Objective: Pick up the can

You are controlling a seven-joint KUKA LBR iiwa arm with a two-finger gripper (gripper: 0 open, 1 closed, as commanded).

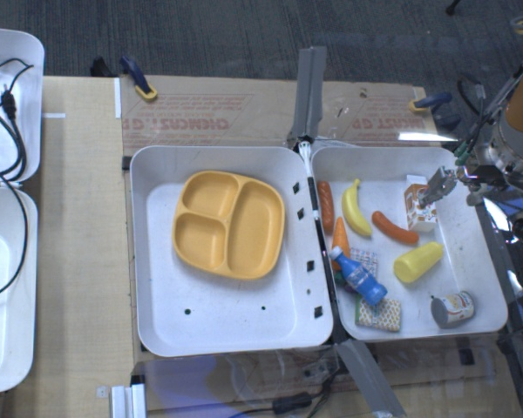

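Observation:
The can [453, 308] lies on its side in the near right corner of the right bin [499, 307], grey lid facing left, pale label. My gripper [443, 186] hangs over the far right part of that bin, just right of a small brown and white carton [421, 205]. It is well apart from the can, which lies toward the bin's near edge. Nothing shows between the fingers.
The right bin also holds a banana [357, 209], two sausages [394, 227], a carrot [341, 234], a yellow bottle-like piece [417, 262], a blue bottle [361, 278] and a sponge [379, 315]. A yellow divided plate [229, 225] sits in the left bin [157, 312].

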